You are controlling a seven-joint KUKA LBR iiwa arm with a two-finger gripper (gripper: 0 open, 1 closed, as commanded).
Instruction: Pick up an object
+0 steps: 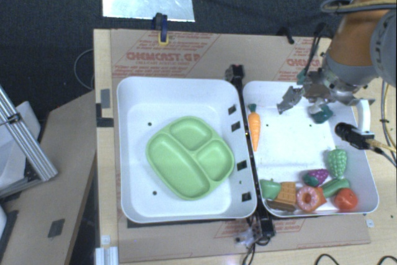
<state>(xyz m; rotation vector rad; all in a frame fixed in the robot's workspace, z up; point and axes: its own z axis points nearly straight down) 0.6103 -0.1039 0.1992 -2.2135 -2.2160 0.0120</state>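
Carrot (254, 127) lay at right bin's (370, 166) left wall, apart from gripper (305, 102) w/ fingers spread, nothing between. Toy food (310, 188) heaped at near edge, partly overlapping, hard to distinguish.

Toy foods in the right bin

A carrot (253, 127) lies lengthwise by the left wall; a doughnut (308, 198), tomato (346, 198), grapes (317, 177) and green corn (337, 162) cluster at the near right corner.
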